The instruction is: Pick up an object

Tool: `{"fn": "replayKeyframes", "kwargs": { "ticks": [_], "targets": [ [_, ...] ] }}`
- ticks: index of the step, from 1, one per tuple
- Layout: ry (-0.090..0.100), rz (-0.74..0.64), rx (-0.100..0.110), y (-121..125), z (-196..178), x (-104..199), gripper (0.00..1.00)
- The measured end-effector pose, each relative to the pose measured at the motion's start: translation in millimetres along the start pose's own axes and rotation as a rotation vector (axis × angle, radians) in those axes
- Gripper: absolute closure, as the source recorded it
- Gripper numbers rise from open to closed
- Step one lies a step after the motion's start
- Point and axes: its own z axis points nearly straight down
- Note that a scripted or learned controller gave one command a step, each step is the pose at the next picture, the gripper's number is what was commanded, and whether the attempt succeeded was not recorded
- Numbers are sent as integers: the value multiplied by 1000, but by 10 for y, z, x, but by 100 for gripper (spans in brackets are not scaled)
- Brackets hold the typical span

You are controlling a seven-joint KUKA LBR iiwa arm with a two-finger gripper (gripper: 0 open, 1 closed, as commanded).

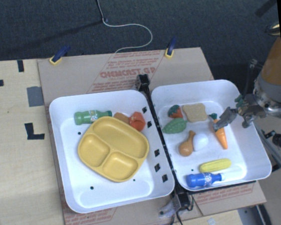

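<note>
Bins (65,158): two; one yellow tray (113,149), one carrot (221,138). Gripper (233,118) reaches in from right, fingers apart, above the carrot.

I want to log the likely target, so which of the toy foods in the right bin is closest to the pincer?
The orange carrot. It lies right beside the pincer near the bin's right side, while the corn cob, drumstick and bread slice lie farther off.

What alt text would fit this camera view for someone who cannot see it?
A robot gripper hangs over a toy carrot in the right white bin of play food; the left bin holds a yellow divided plate and a green bottle.
</note>
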Motion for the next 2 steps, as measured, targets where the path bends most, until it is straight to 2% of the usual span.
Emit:
{"fn": "replayKeyframes", "kwargs": {
  "ticks": [1, 2],
  "targets": [
    [-3, -4, -10, 18, -54, 4, 0],
    [-1, -4, -4, 21, 564, 93, 0]
  ]
}}
